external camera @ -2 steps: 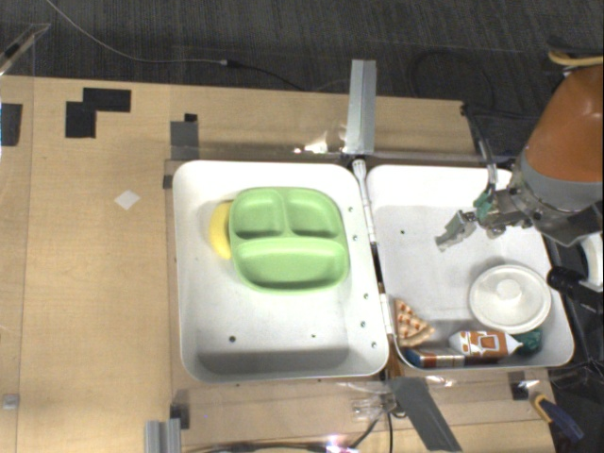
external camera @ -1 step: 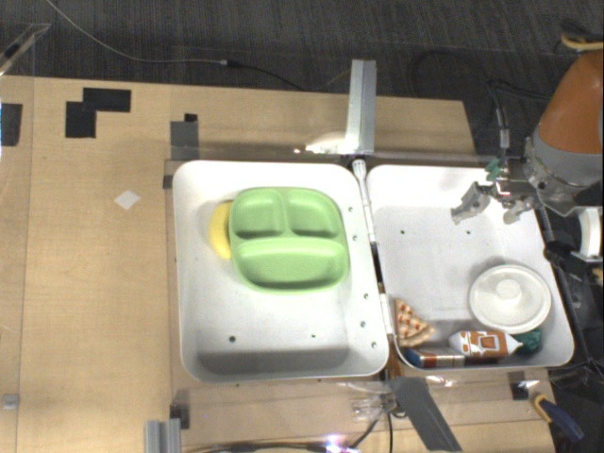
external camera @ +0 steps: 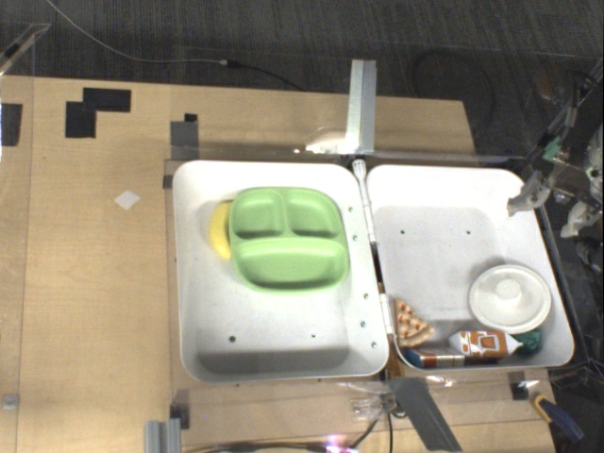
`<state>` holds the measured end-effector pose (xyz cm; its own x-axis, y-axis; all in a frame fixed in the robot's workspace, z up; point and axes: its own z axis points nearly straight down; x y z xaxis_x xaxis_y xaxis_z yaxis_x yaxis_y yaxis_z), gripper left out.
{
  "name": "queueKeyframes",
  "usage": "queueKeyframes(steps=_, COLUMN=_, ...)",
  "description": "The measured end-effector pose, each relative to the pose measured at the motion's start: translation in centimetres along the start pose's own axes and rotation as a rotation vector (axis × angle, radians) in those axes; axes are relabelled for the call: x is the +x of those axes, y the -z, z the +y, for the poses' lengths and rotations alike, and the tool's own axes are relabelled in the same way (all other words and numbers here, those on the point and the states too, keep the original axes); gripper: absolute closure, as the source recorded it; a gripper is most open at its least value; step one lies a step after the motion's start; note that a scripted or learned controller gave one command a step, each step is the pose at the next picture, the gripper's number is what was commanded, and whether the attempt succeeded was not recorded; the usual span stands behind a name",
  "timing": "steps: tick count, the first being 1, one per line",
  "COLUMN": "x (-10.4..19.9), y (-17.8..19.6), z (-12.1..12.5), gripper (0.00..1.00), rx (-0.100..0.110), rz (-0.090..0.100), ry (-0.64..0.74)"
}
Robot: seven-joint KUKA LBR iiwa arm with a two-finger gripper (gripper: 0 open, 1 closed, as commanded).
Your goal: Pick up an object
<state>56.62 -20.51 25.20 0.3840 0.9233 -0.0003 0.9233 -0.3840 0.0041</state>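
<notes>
The left bin (external camera: pixel 203 281) holds a green divided plate (external camera: pixel 286 237) with a yellow banana-like piece (external camera: pixel 219 231) tucked against its left side. In the right bin (external camera: pixel 444 201) a white round bowl (external camera: pixel 510 295) lies near the front right. Beside it are a small brown-and-white carton (external camera: pixel 485 344), a teal piece (external camera: pixel 531 342), a pizza-slice toy (external camera: pixel 410 322) and a thin marker-like stick (external camera: pixel 429 358). My gripper (external camera: pixel 527 196) hangs at the right bin's far right rim, above and behind the bowl, with nothing seen in it.
A metal divider rail (external camera: pixel 370 243) runs between the two bins. A metal post (external camera: pixel 362 111) stands behind them. Cables and arm parts (external camera: pixel 576 192) crowd the right edge. The wooden bench (external camera: pixel 85 281) spreads to the left.
</notes>
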Motion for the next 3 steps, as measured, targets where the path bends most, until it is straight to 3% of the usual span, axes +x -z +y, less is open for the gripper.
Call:
queueKeyframes(steps=1, x=0.7, y=-13.1, z=-6.6, gripper=0.00, rx=-0.021, rz=0.004, ry=-0.069)
queueKeyframes(steps=2, x=5.1, y=-12.8, z=-4.8, gripper=0.00, rx=-0.002, rz=0.001, ry=0.163)
queueKeyframes(steps=3, x=1.0, y=-5.7, z=-1.4, gripper=0.00, rx=-0.001, rz=0.001, ry=0.386)
